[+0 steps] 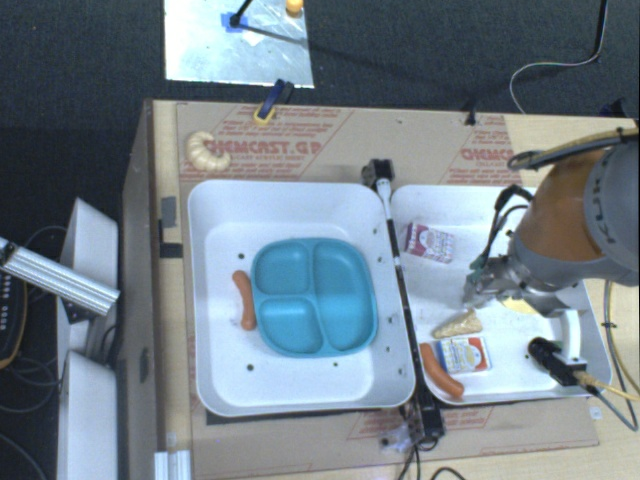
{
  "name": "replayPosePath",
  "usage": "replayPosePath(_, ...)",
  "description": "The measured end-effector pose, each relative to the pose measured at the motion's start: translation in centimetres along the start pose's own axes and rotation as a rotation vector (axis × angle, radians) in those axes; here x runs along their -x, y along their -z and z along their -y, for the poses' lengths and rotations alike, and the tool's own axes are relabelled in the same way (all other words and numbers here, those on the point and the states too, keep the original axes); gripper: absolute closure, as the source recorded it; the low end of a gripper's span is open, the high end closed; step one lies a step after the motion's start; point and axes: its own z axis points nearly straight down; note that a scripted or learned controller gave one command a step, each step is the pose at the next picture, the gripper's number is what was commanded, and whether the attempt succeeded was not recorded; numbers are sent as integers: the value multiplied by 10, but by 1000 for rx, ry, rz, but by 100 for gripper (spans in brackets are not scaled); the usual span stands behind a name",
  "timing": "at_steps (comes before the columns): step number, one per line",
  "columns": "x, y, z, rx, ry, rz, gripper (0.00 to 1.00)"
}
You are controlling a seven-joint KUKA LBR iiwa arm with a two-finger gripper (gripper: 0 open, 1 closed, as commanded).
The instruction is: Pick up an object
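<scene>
The small orange sausage (441, 370) is lying nearest, just below the tan wedge-shaped slice (458, 322) in the right white bin (440, 204). Just above that wedge, the metal gripper (481, 286) is hovering; I cannot tell how it is set. The wedge is probably light and stiff, best pinched across its flat sides.
</scene>
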Motion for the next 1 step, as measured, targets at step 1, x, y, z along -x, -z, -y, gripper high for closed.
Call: replayPosePath(1, 0, 0, 0, 0, 0, 0, 0)
